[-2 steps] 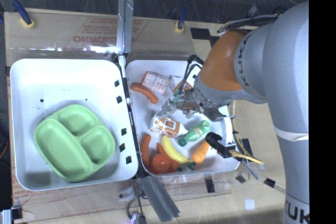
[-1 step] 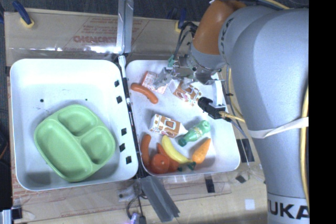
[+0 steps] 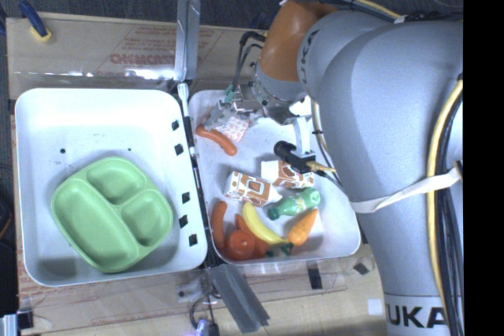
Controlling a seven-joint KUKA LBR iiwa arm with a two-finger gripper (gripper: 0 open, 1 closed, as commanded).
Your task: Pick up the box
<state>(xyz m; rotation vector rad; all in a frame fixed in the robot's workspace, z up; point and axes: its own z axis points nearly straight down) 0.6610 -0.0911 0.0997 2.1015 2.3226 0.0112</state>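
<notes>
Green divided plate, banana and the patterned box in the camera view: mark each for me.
Green divided plate (image 3: 113, 213): camera view, on the ridge between its compartments.
Banana (image 3: 261, 224): camera view, mid-curve of the peel.
Patterned box (image 3: 249, 187): camera view, centre of its top face.

— Lighting: even, fairly bright, from overhead. Soft shadow inside left bin (image 3: 31, 169) along its near wall.
— Glare: mild sheen on arm (image 3: 378, 90) casing. Sharpness: moderate, slightly grainy; small items in right bin (image 3: 346, 236) poorly resolved.
</notes>
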